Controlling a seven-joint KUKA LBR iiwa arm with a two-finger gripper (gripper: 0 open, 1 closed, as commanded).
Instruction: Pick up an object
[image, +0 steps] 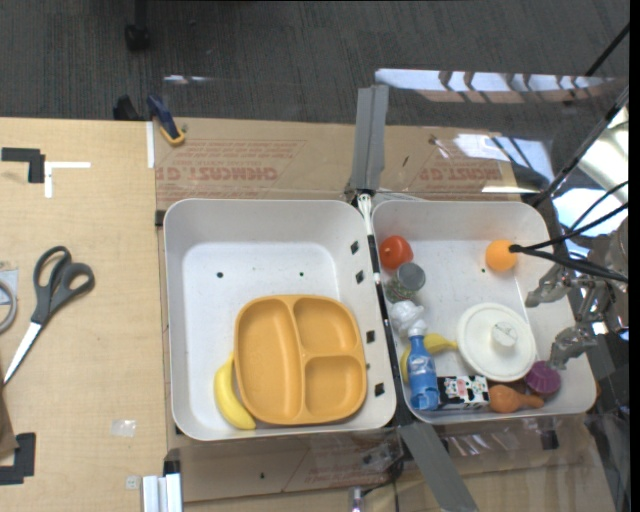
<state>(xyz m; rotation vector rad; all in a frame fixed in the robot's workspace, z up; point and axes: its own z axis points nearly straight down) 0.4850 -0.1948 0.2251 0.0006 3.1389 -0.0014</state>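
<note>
My gripper hangs over the right side of the right bin, reaching in from the right edge. Its two metal fingers stand apart, open, with nothing between them. Just left of them lies a white round lid. An orange ball sits up and to the left of the gripper. A purple piece and an orange drumstick toy lie below it. Farther left are a red ball, a grey can, a white bottle, a blue bottle and a black-and-white carton.
The left bin holds a yellow divided plate with a banana at its left edge. Scissors lie on the wooden bench to the left. Black cables run across the right bin's far right corner.
</note>
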